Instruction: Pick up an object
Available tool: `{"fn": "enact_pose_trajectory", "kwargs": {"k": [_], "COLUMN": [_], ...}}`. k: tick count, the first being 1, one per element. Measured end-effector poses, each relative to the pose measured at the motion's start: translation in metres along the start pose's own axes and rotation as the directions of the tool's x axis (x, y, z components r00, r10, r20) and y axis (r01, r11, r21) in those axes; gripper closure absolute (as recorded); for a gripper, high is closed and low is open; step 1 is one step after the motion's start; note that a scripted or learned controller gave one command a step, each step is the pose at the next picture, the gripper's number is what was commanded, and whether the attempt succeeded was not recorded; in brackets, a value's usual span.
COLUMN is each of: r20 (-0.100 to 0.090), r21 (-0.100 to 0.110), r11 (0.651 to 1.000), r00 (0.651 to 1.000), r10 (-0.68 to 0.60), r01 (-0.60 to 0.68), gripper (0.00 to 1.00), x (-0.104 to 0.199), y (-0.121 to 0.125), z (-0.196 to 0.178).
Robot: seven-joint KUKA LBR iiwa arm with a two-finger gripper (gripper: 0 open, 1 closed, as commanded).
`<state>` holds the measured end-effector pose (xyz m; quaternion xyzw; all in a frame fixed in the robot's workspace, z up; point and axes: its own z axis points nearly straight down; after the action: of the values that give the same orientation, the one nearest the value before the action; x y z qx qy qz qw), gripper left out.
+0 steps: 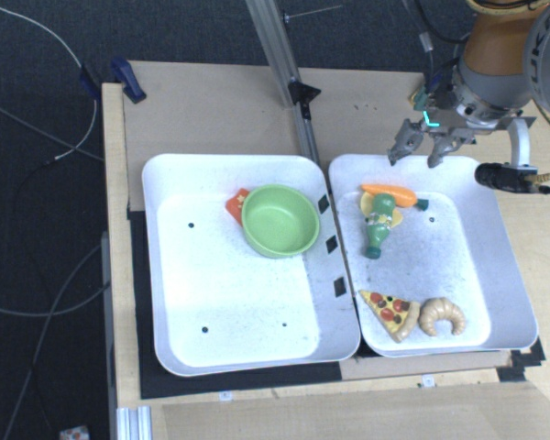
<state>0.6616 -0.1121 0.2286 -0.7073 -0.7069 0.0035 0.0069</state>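
Nothing has been picked up yet: the gripper (418, 154) is held spread open and bare above the right bin's (477, 246) far rim, near the carrot (390, 192) and green bottle (379, 225), which are left lying inside.

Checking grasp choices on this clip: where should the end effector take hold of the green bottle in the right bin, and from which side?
Probably across the green bottle's narrow lower body, coming from above. It lies flat, lengthwise toward the bin's near edge. Its upper end is crowded by the carrot and a yellow piece, while bare bin floor flanks the lower part. The end effector is open above the bin's far edge.
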Motion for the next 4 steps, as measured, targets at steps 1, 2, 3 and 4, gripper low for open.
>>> {"fn": "enact_pose_trajectory", "kwargs": {"k": [1,2,3,4], "r20": [0.001,0.001,0.0,0.0], "r21": [-0.008,0.001,0.001,0.0], "r11": [1.0,1.0,1.0,1.0], "r00": [1.0,1.0,1.0,1.0], "r10": [-0.001,-0.002,0.001,0.001], "r01": [0.001,0.002,-0.001,-0.001], "gripper": [0.0,0.0,0.0,0.0], "x": [0.0,0.005,0.002,0.003], "y": [0.001,0.0,-0.007,-0.008], "z": [-0.004,0.06,0.121,0.133]}}
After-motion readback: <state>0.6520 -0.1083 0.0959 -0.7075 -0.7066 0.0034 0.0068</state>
